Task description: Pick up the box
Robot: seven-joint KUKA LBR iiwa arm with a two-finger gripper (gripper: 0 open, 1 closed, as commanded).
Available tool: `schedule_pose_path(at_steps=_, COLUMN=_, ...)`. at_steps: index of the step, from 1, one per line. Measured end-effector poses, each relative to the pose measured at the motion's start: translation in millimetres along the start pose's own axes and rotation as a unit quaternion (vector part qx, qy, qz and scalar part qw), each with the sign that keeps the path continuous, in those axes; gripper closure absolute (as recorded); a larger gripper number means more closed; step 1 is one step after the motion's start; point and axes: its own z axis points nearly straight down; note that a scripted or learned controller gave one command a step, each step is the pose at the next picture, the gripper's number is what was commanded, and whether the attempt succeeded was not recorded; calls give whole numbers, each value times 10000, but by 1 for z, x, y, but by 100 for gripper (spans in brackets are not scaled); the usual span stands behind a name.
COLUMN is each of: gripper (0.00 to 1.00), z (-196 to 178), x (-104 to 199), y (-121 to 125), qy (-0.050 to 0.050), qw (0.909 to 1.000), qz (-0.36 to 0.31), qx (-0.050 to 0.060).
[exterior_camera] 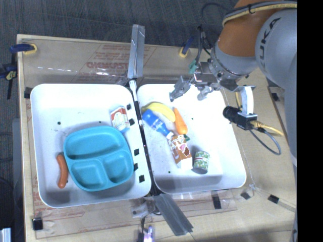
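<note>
- You have the grey two-finger pincer [192, 91] hanging over the upper part of the right-hand shallow white bin [229, 150], its fingers spread apart with nothing between them. It sits high and clear, which I judge leaves room to line up before descending.
- Your target could be either of two cartons. The small printed cardboard box with red and white panels [180, 149] lies tilted in the right bin, at about six o'clock from the pincer and well apart from it.
- It is crowded: a long orange carrot [180, 121] touches its upper end, a blue plastic bottle [156, 123] and a yellow banana [158, 108] lie at its eleven o'clock, and a small green-patterned can [201, 162] sits just beside it at four o'clock. Expect the fingers to need a gap among these neighbours.
- A second small red-and-white carton [118, 118] leans near the divider in the left-hand white bin [43, 105], at roughly eight o'clock from the pincer, above a blue three-compartment plastic tray [98, 158].
- An orange-red sausage-shaped toy [62, 170] lies at the tray's nine o'clock.
- Both bins rest on the tabletop [70, 52], side by side.
</note>
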Motion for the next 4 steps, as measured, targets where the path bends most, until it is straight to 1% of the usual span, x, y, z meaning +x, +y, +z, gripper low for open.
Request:
schedule_pose_path(at_steps=1, gripper=100, z=-10, x=1, y=0, qy=1, qw=10000, qz=-26, qx=13)
schedule_pose_path(at_steps=2, gripper=100, z=-55, x=-90, y=-31, qy=-3, qw=9951, qz=985, qx=-12)
schedule_pose_path(at_steps=3, gripper=100, z=34, x=-80, y=-19, qy=10, qw=9540, qz=2999, qx=12)
schedule_pose_path(at_steps=4, gripper=100, z=-42, x=-81, y=-64, qy=11, qw=9383, qz=3459, qx=-10)
